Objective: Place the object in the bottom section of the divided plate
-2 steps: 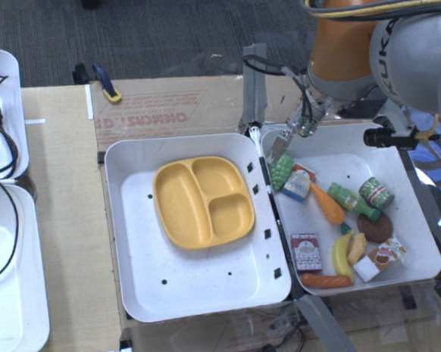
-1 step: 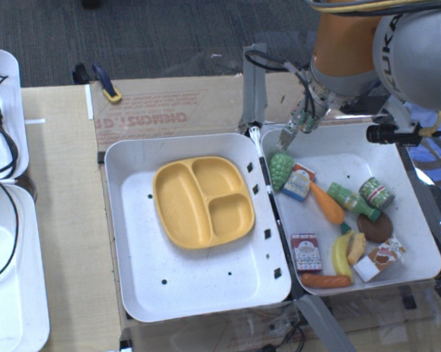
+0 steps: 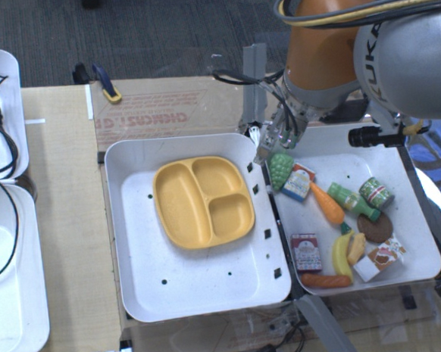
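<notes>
A yellow divided plate [image 3: 160,203] lies in the left bin [image 3: 137,277], with one long section on its left and two smaller ones on its right. My gripper [image 3: 274,146] hangs over the top-left corner of the right bin [image 3: 426,231], close to the wall between the bins. A green bumpy toy [image 3: 281,170] sits directly under the gripper, touching or nearly touching it. Whether the toy is gripped cannot be made out from this angle.
The right bin holds several toy foods: a small carton [image 3: 298,184], a carrot [image 3: 328,204], a green bottle [image 3: 353,200], a green can [image 3: 376,192], a brown cookie [image 3: 376,227], a banana [image 3: 341,255], a red box [image 3: 306,252], a sausage [image 3: 326,281].
</notes>
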